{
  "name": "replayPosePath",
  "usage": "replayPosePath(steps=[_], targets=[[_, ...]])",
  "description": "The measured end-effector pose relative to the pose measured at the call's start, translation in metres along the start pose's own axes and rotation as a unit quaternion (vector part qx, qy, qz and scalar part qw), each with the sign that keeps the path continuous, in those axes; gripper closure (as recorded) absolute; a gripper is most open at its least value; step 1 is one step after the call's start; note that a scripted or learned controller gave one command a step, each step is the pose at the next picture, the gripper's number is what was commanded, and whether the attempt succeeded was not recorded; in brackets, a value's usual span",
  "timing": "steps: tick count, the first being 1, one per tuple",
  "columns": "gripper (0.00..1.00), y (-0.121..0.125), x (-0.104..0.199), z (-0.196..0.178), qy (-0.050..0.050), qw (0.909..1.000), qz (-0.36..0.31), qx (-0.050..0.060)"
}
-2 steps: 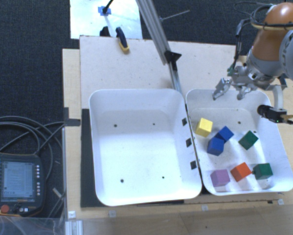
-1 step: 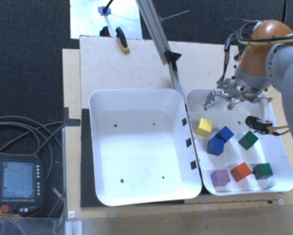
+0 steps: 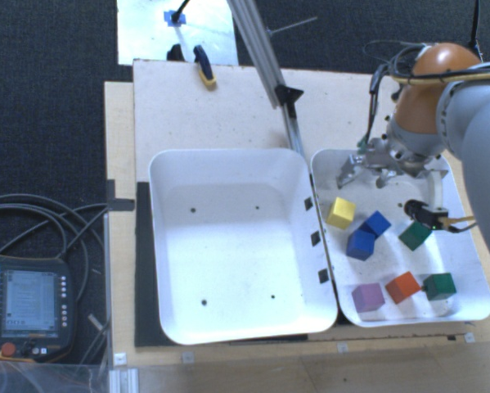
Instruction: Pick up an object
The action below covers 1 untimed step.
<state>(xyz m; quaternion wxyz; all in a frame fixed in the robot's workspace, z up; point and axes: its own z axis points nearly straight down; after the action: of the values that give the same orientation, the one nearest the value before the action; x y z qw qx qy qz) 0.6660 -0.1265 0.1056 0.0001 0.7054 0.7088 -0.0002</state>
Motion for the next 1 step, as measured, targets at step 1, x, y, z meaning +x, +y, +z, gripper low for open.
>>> replayPosePath(steps=[1], targets=[[1.0,0.0018,-0.0004,-0.0134,-0.001,1.0,-0.001,-0.003]])
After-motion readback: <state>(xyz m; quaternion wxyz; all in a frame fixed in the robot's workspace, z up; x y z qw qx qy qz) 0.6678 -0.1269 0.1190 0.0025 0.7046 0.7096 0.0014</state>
